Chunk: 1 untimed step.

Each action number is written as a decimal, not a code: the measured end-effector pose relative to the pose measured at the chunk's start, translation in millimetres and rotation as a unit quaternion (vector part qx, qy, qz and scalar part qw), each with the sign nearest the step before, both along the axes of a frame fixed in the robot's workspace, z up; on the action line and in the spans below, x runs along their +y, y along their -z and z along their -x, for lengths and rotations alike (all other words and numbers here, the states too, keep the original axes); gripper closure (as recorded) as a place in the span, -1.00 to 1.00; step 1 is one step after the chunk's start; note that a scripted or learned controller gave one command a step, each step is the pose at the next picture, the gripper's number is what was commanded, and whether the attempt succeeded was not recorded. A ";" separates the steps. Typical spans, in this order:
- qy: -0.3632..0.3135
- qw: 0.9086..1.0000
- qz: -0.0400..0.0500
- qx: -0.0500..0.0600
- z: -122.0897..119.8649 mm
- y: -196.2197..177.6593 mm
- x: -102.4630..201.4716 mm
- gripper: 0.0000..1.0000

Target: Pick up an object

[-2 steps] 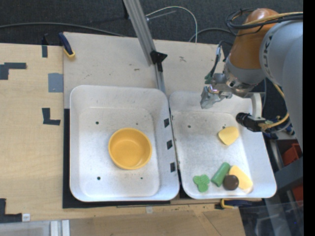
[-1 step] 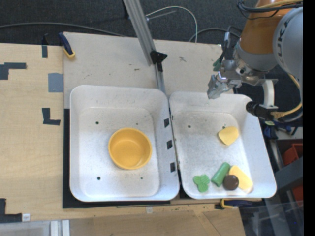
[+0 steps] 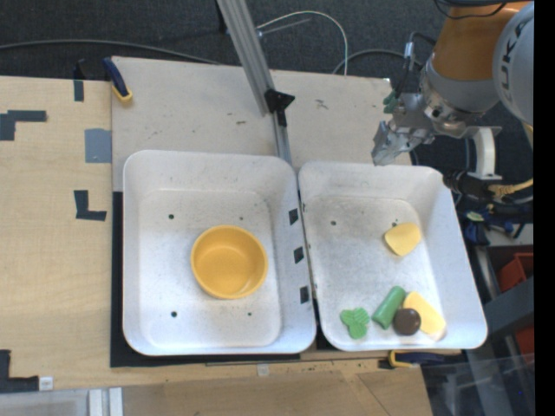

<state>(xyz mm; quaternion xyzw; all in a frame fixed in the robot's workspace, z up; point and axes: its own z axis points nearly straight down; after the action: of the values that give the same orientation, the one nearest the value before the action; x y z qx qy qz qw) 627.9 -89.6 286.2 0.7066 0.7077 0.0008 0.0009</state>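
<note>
A yellow bowl [image 3: 229, 261] sits mid-floor in the left bin [image 3: 139, 232]. In the right bin [image 3: 451, 258], a yellow wedge [image 3: 403, 239] lies near the right wall, with a green leaf [image 3: 355, 321], green cylinder [image 3: 388, 307], brown ball [image 3: 406, 321] and yellow piece [image 3: 428, 315] clustered along the front edge. The hand [image 3: 388, 150] hangs over that bin's back right corner with nothing in it; how far it is open I cannot tell.

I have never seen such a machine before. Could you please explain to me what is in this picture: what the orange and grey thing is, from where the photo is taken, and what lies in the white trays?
The orange and grey thing is a robot arm. It reaches in from the right, and its gripper, a two-finger claw, hangs above the far edge of the right bin. Nothing is seen between its fingers. The one camera is fixed above the bench and looks down at a slant. The left bin holds a yellow bowl. The right bin holds a yellow piece and, near its front corner, a green leafy piece, a green cylinder, a brown round piece and another yellow piece.
</note>
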 end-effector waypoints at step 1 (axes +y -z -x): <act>-0.001 1.000 0.000 0.003 15.0 17.3 44.4 1.00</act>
<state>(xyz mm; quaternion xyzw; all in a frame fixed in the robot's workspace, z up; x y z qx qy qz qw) 613.0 -45.2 268.9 0.7055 0.7087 -0.0007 -0.0012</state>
